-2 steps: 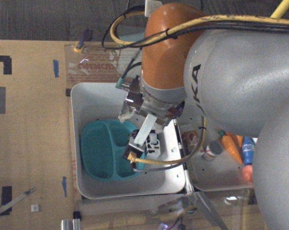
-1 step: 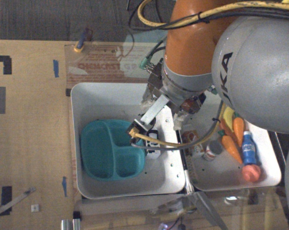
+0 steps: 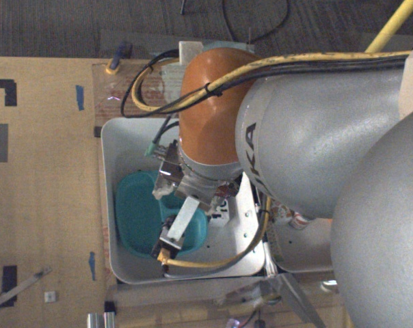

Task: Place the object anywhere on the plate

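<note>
Beneath the arm's orange band (image 3: pixel 210 101), the gripper (image 3: pixel 171 183) (open or closed I cannot tell; the object is hidden under it) hangs over the teal plate (image 3: pixel 133 214) in the white bin (image 3: pixel 124 149), so lower gently and release well inside its rim.

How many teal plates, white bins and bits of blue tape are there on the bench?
Teal plate: 1
White bins: 2
Blue tape strips: 2
Total: 5
</note>
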Action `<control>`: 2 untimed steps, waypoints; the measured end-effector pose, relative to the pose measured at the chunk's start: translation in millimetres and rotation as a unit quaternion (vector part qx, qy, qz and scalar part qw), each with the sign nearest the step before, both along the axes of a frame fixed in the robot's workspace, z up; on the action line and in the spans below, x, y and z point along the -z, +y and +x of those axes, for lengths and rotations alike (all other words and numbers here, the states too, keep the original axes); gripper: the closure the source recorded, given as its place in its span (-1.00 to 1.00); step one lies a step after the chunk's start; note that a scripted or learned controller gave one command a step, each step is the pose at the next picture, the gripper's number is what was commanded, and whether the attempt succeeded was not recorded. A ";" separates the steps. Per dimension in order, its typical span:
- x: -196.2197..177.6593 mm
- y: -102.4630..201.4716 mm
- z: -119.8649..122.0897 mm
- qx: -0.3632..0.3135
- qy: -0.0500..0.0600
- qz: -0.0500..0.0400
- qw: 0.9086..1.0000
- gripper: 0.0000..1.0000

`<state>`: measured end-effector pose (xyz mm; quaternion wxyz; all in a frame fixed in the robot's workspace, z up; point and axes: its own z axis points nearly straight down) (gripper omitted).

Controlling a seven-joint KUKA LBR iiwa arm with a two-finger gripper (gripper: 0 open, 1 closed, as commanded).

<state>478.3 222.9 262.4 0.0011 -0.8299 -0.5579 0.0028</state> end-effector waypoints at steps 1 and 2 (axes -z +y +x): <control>0.0 0.0 0.0 0.000 0.000 0.000 1.000 -1.00; -9.2 -0.8 0.7 0.001 0.001 0.000 1.000 1.00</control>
